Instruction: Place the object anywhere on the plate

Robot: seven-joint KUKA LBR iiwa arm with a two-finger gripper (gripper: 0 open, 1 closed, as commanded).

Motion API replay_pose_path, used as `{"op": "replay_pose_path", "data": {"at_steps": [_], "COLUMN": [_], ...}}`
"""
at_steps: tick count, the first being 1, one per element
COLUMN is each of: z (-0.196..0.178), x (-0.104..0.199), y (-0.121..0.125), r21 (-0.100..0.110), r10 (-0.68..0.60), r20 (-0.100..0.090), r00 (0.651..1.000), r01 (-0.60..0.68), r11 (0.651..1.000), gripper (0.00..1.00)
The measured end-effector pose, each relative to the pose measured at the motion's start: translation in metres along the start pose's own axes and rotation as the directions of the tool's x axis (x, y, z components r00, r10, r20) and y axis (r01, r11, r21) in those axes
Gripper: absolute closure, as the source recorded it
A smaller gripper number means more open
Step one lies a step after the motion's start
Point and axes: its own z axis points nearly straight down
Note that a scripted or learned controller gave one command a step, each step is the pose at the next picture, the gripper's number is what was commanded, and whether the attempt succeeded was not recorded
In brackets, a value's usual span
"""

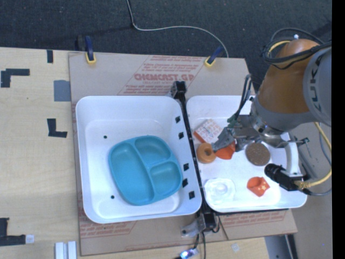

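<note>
The arm (291, 85) reached in from three o'clock and hung over the right bin (294, 201). Its gripper (225, 143) was low at the left part of that bin, and I could not tell if the fingers were clenched or released. Just under them sat a red-orange piece (226, 154), touching or almost touching a tan ring like a doughnut (205, 154) at its nine o'clock. At twelve o'clock of the ring lay a small printed packet (207, 129). A brown disc (257, 154) lay at three o'clock of the gripper, an orange block (258, 185) at five o'clock, and a clear round lid (219, 188) at six o'clock. The blue divided plate (144, 169) lay in the left bin (86, 112), well apart from all these things
</note>
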Motion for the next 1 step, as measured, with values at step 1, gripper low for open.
{"op": "replay_pose_path", "data": {"at_steps": [1], "z": [0.0152], "x": [0.0589], "y": [-0.007], "r21": [0.001], "r10": [-0.002], "r20": [0.0], "r00": [1.0], "r01": [0.002], "r11": [1.0], "gripper": [1.0]}}
